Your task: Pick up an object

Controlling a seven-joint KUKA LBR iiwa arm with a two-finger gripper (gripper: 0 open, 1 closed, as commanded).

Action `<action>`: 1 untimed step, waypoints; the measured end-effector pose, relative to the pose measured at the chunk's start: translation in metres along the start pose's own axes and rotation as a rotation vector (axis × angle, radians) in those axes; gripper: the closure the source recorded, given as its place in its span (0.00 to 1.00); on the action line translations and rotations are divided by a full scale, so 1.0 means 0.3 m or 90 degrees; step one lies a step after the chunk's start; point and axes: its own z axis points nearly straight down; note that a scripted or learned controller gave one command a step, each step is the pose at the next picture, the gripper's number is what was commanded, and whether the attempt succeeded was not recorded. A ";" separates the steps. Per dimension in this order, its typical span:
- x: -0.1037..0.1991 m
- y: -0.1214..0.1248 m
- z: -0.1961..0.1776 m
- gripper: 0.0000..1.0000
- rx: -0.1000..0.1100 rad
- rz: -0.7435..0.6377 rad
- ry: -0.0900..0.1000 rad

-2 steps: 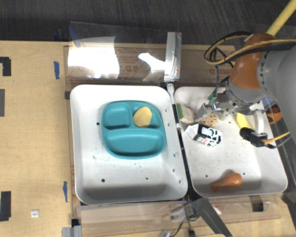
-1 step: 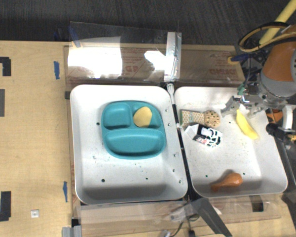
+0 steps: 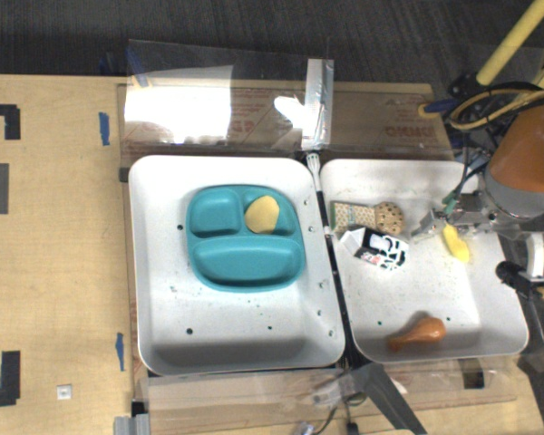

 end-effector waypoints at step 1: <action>-0.001 0.003 -0.035 1.00 -0.001 0.000 -0.002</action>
